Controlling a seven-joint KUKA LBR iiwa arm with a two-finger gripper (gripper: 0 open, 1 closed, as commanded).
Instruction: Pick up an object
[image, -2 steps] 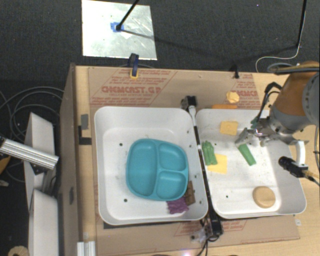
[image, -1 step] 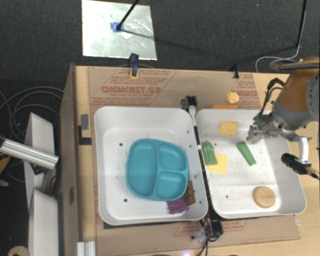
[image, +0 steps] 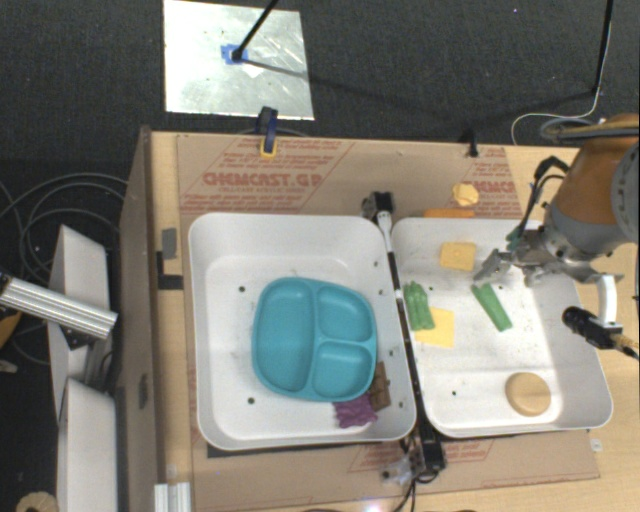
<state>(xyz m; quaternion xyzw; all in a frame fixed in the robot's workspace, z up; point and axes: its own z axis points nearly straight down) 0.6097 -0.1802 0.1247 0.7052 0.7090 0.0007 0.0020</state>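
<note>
My gripper (image: 513, 271) hangs over the back of the right bin (image: 580, 400), its fingers spread open with nothing between them. Just below it, towards the front, a green stick (image: 492, 307) lies on the bin floor, apart from the fingertips. A pale yellow square (image: 459, 256) lies to the gripper's left. At the bin's left side a green leafy piece (image: 418, 305) rests beside a yellow slice (image: 437, 327). A tan round piece (image: 528, 393) sits near the front right corner.
The left bin (image: 215, 300) holds a blue divided plate (image: 315, 338), with a purple piece (image: 352, 411) and a brown piece (image: 381, 388) at its front edge. The ridge between the bins (image: 398, 310) runs close to the green leafy piece. A black fitting (image: 590, 326) sticks in from the right.
</note>
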